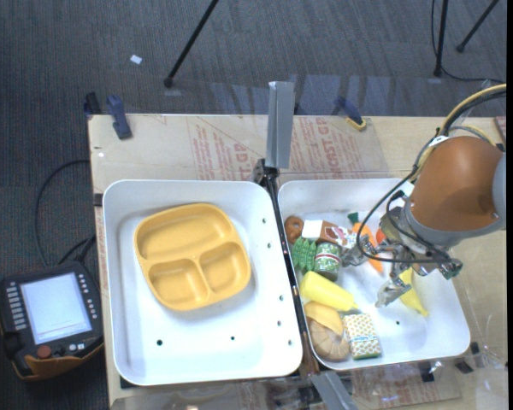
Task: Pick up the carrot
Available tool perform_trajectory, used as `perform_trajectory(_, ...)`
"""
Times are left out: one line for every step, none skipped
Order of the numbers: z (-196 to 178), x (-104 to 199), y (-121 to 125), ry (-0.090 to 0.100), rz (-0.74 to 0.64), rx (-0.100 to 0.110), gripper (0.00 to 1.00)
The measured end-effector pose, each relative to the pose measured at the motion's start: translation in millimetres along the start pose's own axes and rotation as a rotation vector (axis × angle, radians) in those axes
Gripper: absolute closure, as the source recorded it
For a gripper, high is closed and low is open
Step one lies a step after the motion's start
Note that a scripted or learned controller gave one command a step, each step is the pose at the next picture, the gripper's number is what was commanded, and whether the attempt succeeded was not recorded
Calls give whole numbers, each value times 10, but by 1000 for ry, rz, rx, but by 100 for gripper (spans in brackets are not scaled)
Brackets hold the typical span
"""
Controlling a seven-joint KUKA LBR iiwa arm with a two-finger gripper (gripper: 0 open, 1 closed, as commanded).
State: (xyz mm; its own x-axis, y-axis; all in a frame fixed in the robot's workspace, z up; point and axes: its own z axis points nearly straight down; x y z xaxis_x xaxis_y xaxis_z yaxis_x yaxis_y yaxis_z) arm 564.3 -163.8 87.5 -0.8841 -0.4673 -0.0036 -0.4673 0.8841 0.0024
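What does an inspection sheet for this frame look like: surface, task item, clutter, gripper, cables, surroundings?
Surface: two white bins side by side, left bin, right bin, on a cardboard-topped bench.
Task item: carrot, orange, in the right bin, partly hidden under the arm.
Clutter: yellow divided plate in the left bin; toy foods piled along the right bin's left side, including a yellow piece and a small box.
Gripper: gripper low over the right bin, beside the carrot; nothing seen between its fingers.
Cables: black and yellow cables on the arm.
Surroundings: teach pendant on dark carpet, tripod legs.
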Motion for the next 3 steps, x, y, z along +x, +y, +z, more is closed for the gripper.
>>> perform_trajectory(-32, -162, -58, 0, -229, 9, 0)
perform_trajectory(-132, -182, -41, -5, -225, 6, 100)
perform_trajectory(-211, 86, -488, 0, -655, -1, 100)
